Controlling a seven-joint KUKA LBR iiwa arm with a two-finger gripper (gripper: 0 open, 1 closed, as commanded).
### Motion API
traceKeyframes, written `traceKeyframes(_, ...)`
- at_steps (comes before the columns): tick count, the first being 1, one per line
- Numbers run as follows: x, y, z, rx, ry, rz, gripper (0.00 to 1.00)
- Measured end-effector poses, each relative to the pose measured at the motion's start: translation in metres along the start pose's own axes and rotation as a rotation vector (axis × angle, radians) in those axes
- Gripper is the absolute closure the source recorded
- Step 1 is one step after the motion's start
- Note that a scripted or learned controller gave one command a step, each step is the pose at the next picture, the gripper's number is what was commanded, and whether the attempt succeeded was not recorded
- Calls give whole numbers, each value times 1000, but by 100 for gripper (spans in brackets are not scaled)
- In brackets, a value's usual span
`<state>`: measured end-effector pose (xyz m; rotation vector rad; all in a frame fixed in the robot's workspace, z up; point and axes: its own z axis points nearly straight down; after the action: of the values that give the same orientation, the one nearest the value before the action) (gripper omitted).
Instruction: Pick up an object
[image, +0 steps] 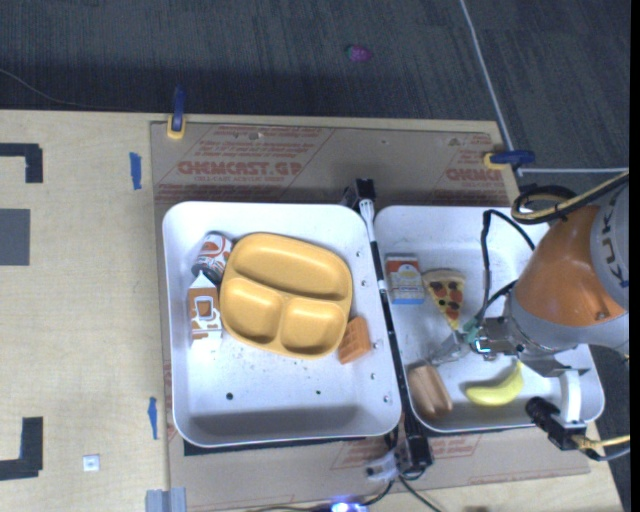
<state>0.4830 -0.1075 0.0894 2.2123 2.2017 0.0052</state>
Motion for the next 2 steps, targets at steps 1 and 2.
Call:
traceKeyframes(1, 1, 0, 0, -1, 0, 1, 0)
traceKeyframes(2, -2, 3, -12, -10, -8, 4, 100)
